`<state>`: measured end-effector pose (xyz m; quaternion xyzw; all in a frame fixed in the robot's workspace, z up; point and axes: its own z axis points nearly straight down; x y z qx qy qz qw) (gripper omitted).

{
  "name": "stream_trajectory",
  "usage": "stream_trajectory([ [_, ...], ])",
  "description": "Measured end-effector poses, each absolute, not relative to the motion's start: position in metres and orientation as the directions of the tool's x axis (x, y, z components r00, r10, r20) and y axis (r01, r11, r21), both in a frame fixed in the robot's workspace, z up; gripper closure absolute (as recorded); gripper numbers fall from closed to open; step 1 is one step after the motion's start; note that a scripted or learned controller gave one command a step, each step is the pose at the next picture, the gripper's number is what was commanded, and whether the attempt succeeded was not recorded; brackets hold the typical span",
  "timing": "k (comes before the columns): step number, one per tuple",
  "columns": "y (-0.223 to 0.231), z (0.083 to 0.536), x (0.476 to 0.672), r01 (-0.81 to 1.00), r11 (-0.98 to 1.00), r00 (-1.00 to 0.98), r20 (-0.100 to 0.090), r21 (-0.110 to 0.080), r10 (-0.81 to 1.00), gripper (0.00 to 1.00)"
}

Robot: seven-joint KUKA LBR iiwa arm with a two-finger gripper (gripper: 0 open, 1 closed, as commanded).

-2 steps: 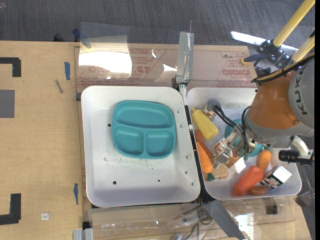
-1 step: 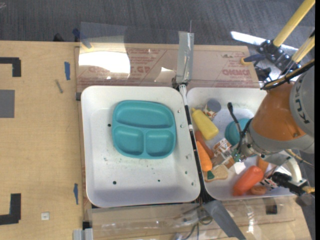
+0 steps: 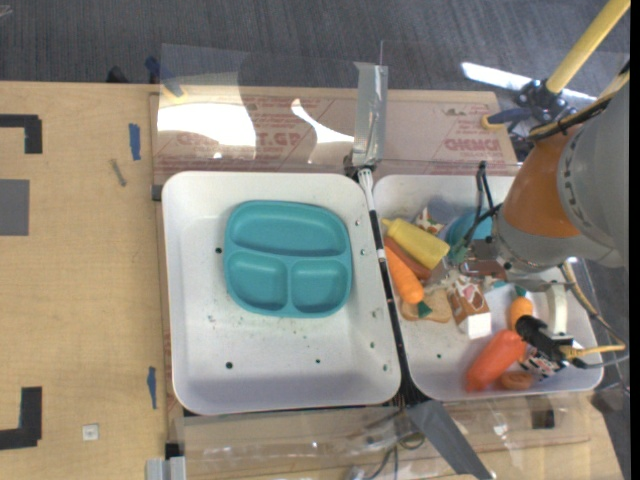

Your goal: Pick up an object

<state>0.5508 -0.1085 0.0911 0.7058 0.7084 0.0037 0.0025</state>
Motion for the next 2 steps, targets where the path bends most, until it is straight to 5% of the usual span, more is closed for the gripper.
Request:
stream_trajectory([
  [1,-0.109,0.103,0.554,1.000,0.007,-0.006,-0.004,0.019,1.000,1.00],
  [2,-0.019,0.266,0.533,0.998,-0.060,0.060,0.004,0.014,0.998,1.00],
])
